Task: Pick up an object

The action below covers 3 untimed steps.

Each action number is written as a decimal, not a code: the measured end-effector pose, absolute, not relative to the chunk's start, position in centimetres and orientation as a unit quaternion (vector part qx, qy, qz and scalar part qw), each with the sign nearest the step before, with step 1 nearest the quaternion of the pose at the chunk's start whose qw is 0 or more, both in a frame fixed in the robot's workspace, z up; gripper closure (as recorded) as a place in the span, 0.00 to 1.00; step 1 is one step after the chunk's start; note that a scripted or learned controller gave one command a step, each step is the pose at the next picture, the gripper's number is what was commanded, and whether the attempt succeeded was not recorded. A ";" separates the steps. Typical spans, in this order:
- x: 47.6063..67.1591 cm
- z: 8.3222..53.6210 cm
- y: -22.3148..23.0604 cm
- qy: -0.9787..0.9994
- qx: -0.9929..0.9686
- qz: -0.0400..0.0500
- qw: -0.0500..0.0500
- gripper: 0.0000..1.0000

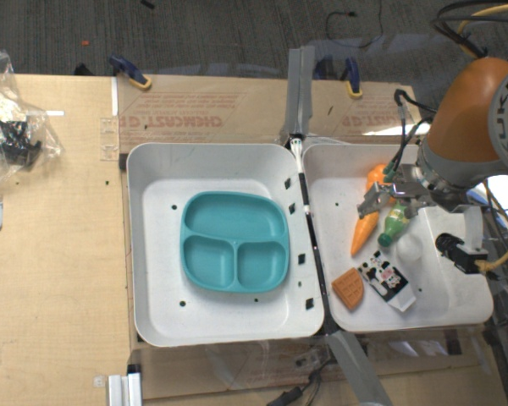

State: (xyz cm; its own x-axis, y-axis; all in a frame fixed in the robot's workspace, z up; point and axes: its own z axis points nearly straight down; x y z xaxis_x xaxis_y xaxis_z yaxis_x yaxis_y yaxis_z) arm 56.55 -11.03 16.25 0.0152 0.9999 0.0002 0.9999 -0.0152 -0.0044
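Although the arm is already lowered into the right bin, no object can be seen lifted, so the task is judged to be in its early part: the approach looks made, while the grasp and the raising are left. The gripper is found in the upper middle of that bin, right of the frame's centre, directly over an orange carrot and a small green bottle. These two objects are laid side by side, the carrot to the left and pointing down and to the left, the bottle touching or nearly touching it. Whether the gripper is closed on anything, or only held above them, cannot be told, because its lower part is mixed with the objects and partly hidden by the wrist. Lower in the same bin a brown cracker-like piece and a black and white toy are placed near each other, well apart from the gripper. In the left bin a teal divided plate is set in the middle, untouched. At the upper left of the frame a clear plastic bag is laid on the bench. The carrot or the bottle is judged the likely target.
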 end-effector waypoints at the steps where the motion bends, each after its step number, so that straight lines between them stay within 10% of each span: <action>1: 57.9 9.1 -10.8 -0.634 -0.773 0.002 0.002 0.00; 2: 57.9 10.0 -10.9 -0.633 -0.775 0.002 0.002 1.00; 3: 62.2 19.2 -3.1 -0.703 -0.712 0.001 0.000 1.00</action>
